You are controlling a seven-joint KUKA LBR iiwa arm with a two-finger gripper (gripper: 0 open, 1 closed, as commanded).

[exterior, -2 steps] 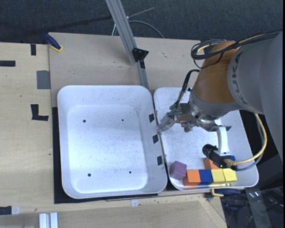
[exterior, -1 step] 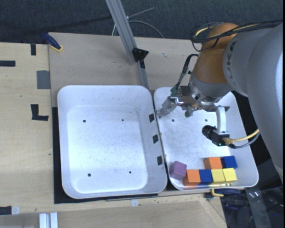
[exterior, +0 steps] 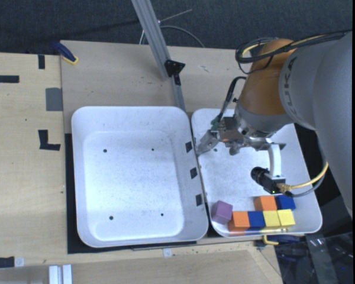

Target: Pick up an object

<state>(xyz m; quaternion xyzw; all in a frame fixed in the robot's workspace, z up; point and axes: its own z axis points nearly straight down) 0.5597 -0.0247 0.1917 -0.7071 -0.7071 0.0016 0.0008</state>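
Several small blocks lie at the near end of the right bin [exterior: 257, 167]: a purple block [exterior: 222, 210], two orange blocks [exterior: 241, 219] [exterior: 264, 203], two blue blocks [exterior: 255, 219] [exterior: 286, 202] and two yellow blocks [exterior: 271, 219] [exterior: 286, 218]. My gripper [exterior: 220, 144] hangs over the far left part of that bin, well above and behind the blocks. Its fingers are spread open with nothing between them. The orange-banded wrist [exterior: 266, 93] hides the bin's far right part.
The left bin [exterior: 130, 176] lies beside the right one, with a low shared rim between them. A slanted metal pole [exterior: 157, 37] crosses the bench behind the bins. A black cable connector [exterior: 263, 179] hangs over the right bin.
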